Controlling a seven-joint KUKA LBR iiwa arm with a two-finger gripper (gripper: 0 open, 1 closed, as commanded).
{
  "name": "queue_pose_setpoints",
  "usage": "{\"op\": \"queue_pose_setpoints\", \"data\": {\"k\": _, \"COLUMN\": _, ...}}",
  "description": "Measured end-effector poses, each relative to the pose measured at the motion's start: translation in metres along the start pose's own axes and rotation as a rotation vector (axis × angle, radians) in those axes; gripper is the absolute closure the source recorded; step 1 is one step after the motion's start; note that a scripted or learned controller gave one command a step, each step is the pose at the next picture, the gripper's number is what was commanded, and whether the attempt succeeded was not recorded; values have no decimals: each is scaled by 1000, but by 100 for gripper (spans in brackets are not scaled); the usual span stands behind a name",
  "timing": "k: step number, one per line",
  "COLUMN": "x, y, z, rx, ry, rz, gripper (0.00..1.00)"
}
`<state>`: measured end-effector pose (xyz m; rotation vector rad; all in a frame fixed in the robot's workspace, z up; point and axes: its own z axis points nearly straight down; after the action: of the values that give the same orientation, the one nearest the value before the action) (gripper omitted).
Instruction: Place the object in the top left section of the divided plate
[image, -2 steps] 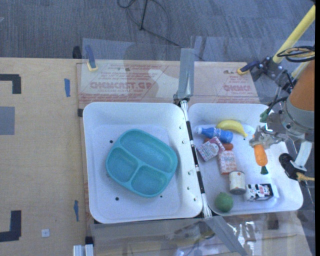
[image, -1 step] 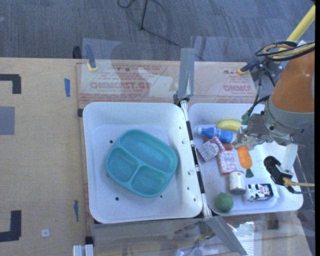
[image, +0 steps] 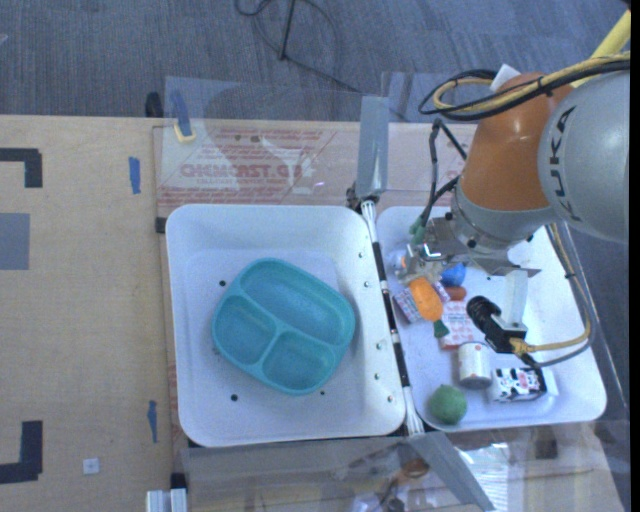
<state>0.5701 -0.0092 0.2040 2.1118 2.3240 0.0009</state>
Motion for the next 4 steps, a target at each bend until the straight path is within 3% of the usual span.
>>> {"op": "queue_pose_setpoints", "data": {"k": 1, "x": 67, "y": -52, "z": 19, "rx": 3, "ry": 3, "rz": -717, "gripper": 100}}
{"op": "queue_pose_setpoints", "data": {"k": 2, "x": 66, "y": -52, "z": 19, "rx": 2, "ry": 3, "rz": -716, "gripper": 0}}
{"op": "queue_pose_setpoints", "data": {"k": 3, "x": 65, "y": -50, "z": 9, "rx": -2, "ry": 2, "rz": -713, "gripper": 100}}
{"op": "queue_pose_setpoints", "data": {"k": 4, "x": 138, "y": -5, "z": -46, "rx": -3, "ry": 0, "rz": -711, "gripper": 100}}
